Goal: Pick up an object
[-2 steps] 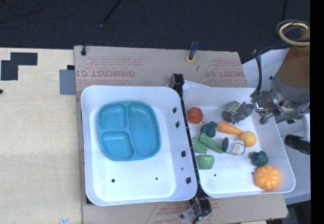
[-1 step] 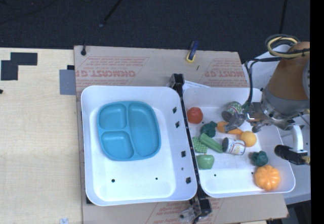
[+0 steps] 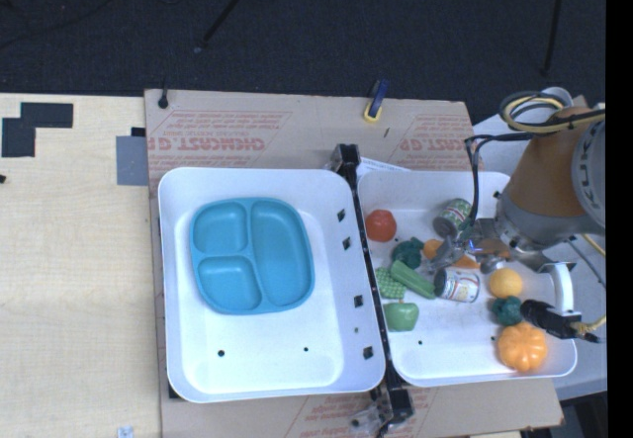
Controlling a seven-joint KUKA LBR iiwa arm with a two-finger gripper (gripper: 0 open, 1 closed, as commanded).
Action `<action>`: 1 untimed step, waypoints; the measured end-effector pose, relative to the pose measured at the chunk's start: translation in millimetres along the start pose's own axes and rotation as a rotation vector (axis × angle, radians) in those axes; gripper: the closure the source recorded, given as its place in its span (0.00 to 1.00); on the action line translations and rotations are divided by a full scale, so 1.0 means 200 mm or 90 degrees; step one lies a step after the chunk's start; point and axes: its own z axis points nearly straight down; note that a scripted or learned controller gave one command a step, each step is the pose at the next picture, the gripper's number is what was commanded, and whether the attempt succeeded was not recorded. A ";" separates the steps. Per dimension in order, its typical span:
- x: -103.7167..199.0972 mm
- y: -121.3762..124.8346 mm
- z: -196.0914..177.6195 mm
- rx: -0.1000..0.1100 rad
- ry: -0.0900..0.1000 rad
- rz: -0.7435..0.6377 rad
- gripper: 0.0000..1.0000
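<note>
Blue divided plate [image 3: 252, 255], red tomato [image 3: 381, 224], orange pumpkin [image 3: 522, 347]

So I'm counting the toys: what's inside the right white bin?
Right white bin holds a red tomato, an orange pumpkin, cans and green vegetables. The gripper covers some of the middle.

A jumble of small items lies in the right bin [image 3: 425, 367]: a red tomato [image 3: 381, 224] at ten o'clock, two tipped cans [image 3: 457, 285] near the centre, a green pepper [image 3: 401, 315] at eight, an orange pumpkin [image 3: 522, 348] at five.
</note>
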 end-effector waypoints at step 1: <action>0.01 0.00 0.13 -0.001 0.000 0.001 0.00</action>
